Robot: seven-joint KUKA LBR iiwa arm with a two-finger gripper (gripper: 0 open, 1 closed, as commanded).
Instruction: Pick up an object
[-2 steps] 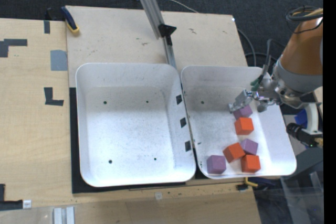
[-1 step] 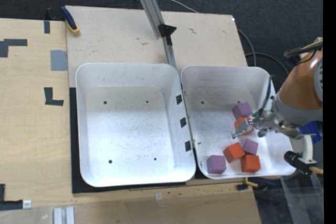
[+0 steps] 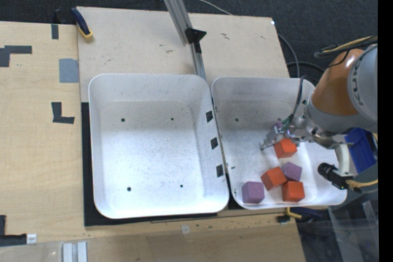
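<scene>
My fingers (image 3: pixel 280 139) hang low in the right bin (image 3: pixel 245 95), close around an orange block (image 3: pixel 285 148); I cannot tell whether they grip it. Nearby lie two more orange blocks (image 3: pixel 274 178) and two purple blocks (image 3: pixel 252 192). No writing is readable.

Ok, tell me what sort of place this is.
Likely a robotics lab's grasping test bench: two white bins side by side on a board, small foam-like blocks in the right one, and an arm reaching in.
</scene>
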